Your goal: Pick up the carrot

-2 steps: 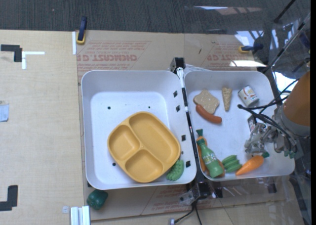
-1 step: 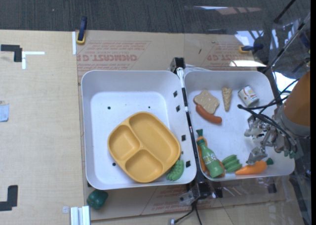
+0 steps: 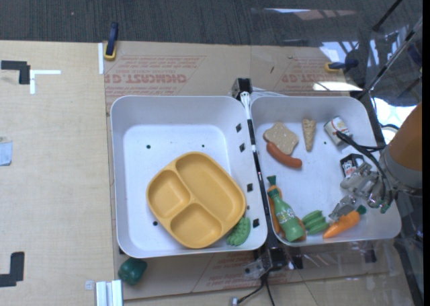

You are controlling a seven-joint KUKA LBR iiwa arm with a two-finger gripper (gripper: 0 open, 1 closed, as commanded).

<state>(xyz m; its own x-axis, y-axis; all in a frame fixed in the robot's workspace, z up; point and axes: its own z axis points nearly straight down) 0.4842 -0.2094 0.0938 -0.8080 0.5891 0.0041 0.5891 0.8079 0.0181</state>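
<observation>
While the grey arm reaches in from the right, its two-finger gripper (image 3: 346,209) sits low in the right white bin (image 3: 316,106), directly over the leafy end of the small orange carrot (image 3: 340,224). Whether the pincer is open, closed or gripping cannot be told. Carrot lies near the bin's front wall, just beside green pea pods (image 3: 313,220) and a green bottle with an orange neck (image 3: 284,212). Left white bin (image 3: 131,130) bears a yellow three-compartment plastic tray (image 3: 195,198).
</observation>
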